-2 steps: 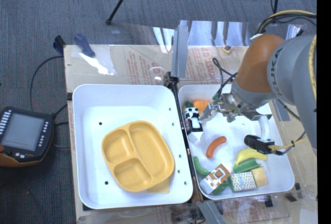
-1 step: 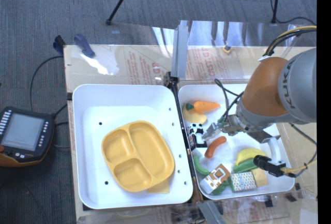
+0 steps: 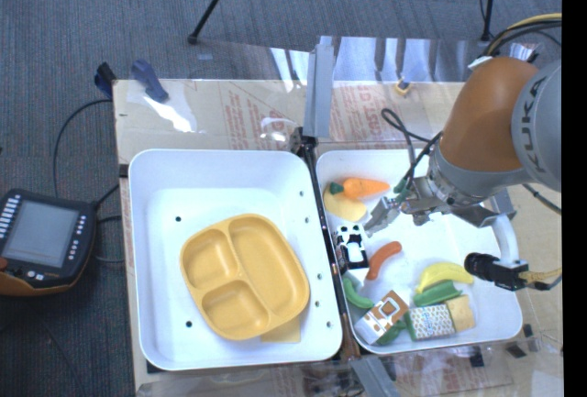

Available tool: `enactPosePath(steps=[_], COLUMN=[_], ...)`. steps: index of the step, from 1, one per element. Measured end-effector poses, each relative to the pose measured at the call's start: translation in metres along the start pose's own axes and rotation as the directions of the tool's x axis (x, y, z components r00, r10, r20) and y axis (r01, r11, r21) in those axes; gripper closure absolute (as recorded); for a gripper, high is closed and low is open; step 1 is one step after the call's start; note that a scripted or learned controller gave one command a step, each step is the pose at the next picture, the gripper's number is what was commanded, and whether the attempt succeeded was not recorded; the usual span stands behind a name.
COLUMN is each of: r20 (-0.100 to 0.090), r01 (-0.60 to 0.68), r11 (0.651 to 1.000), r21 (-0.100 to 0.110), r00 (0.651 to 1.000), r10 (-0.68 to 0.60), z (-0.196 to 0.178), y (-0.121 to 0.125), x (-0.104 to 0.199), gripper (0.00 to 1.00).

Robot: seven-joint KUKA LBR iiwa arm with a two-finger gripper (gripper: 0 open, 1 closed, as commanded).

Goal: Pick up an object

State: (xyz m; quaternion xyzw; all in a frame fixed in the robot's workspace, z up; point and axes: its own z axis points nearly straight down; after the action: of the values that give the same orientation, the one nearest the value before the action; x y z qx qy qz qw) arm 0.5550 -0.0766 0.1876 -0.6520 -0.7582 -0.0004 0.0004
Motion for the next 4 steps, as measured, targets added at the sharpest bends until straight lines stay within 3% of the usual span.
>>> enactPosePath(steps=[1, 2, 3, 4], r20=[0.002, 0.000, -0.003, -0.003], r01=[0.091, 0.000, 0.002, 0.002], r11=[0.996, 1.000, 1.000, 1.000], r21=[-0.010, 0.003, 0.014, 0.014], r00=[0.996, 1.000, 1.000, 1.000], r10=[-0.091, 0.000, -0.002, -0.002], z=[0.072, 0.102, 0.099, 0.099], y=[0.042, 0.086, 0.083, 0.083], x=[-0.015, -0.031, -0.030, -0.030], gripper=[0.00, 0.00, 1.00, 0.00])
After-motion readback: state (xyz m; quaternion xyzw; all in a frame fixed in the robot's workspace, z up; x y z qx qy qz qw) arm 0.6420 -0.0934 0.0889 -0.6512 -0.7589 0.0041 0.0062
